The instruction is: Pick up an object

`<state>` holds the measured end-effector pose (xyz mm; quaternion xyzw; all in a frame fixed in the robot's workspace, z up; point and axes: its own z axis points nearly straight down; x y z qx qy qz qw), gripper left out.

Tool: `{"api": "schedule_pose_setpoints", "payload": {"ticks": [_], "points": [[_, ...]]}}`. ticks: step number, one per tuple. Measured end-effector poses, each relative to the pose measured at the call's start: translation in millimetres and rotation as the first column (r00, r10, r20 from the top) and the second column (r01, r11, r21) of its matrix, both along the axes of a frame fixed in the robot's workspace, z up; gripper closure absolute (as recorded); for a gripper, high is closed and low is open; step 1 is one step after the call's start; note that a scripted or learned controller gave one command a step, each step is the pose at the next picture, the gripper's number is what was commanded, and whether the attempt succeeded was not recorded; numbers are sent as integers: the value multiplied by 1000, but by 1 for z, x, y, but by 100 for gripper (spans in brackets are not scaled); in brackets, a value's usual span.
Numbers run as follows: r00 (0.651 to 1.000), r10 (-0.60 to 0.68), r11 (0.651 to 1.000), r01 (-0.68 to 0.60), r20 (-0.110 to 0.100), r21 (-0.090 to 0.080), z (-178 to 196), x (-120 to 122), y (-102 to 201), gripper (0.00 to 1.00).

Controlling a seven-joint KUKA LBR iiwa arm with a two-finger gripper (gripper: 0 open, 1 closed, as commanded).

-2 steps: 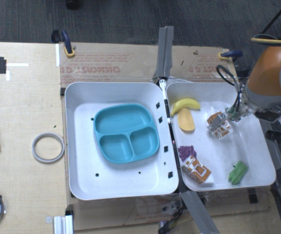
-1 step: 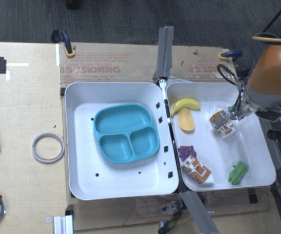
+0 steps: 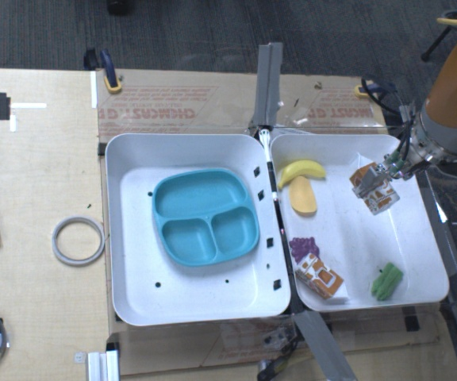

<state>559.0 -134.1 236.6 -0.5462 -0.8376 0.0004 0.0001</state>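
While gripper (image 3: pixel 374 187) hangs over right bin (image 3: pixel 419 292), grip unclear, banana (image 3: pixel 301 171) lies well left.

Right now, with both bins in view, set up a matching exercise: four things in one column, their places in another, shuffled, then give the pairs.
Things:
1. banana
2. blue divided tray
3. green toy
4. grey ring

Places:
A. on the bench, left of both bins
B. near front corner of the right bin
C. far left part of the right bin
D. middle of the left bin

Pairs: 1-C, 2-D, 3-B, 4-A
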Motion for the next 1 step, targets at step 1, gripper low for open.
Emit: {"api": "schedule_pose_setpoints", "payload": {"ticks": [1], "points": [[1000, 7, 1000, -7, -1, 0, -1, -11, 7, 100]]}}
